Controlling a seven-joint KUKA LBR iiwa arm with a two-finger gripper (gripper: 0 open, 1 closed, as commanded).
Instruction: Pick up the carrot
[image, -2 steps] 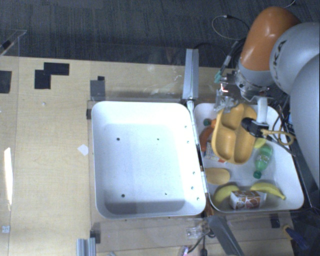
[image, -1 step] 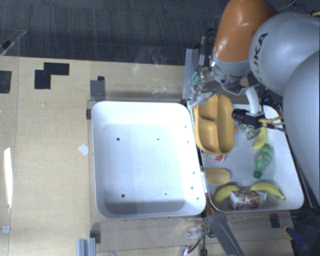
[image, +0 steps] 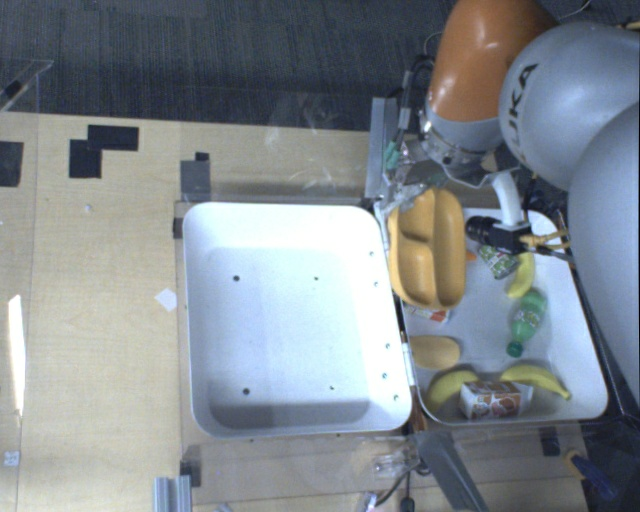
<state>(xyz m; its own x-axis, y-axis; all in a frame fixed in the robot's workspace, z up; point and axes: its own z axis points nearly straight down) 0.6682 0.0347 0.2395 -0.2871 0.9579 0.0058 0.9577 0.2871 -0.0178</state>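
My arm (image: 560, 90) comes in over the bench's right edge. The left bin (image: 290, 225) lies beside; the right bin (image: 590, 390) is partly under the arm, since the things are there. My gripper (image: 403, 190) hangs at its far-left corner, by a big yellow bun-like thing (image: 430, 250); spread or pressed together, I cannot tell. The carrot (image: 435, 351) is prob. the orange-tan oval by that bin's left wall, not sure.

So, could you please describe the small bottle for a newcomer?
Find the white bin on the view's right. Toward its right wall, between the upper banana and the lower banana, lies the bottle. Its green body sets it apart from the yellow fruit.
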